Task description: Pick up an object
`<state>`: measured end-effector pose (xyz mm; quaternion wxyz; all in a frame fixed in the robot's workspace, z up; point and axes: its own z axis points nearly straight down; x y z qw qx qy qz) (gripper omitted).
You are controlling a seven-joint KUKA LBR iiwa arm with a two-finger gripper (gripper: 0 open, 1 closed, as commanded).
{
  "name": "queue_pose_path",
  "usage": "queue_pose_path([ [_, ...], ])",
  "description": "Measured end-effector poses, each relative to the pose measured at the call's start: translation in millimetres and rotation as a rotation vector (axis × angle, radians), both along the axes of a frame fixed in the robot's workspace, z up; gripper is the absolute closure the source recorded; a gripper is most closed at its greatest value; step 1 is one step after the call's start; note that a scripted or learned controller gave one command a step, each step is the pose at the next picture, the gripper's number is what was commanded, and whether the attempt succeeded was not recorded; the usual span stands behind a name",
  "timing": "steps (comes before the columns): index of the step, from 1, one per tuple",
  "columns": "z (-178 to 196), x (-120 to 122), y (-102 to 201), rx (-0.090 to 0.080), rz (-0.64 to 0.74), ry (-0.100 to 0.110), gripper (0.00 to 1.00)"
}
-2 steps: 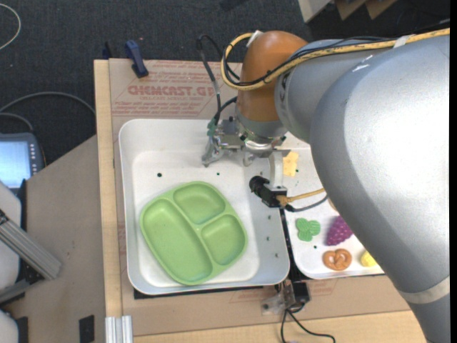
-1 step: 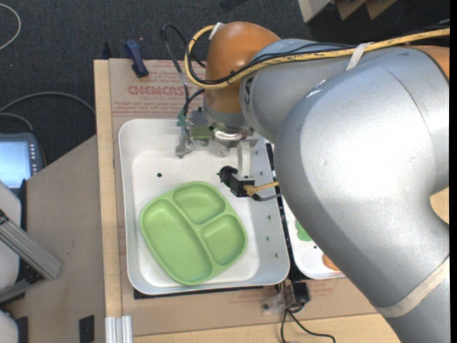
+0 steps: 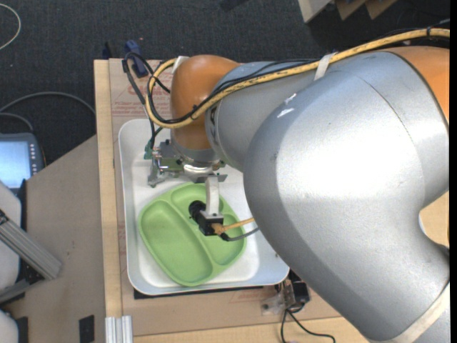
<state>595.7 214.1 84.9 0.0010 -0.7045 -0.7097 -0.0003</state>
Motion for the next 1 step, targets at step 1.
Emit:
queue_pose_path([
  [1,201.0,35.2,11.4,0.004,-0.005,-0.020,0.00],
])
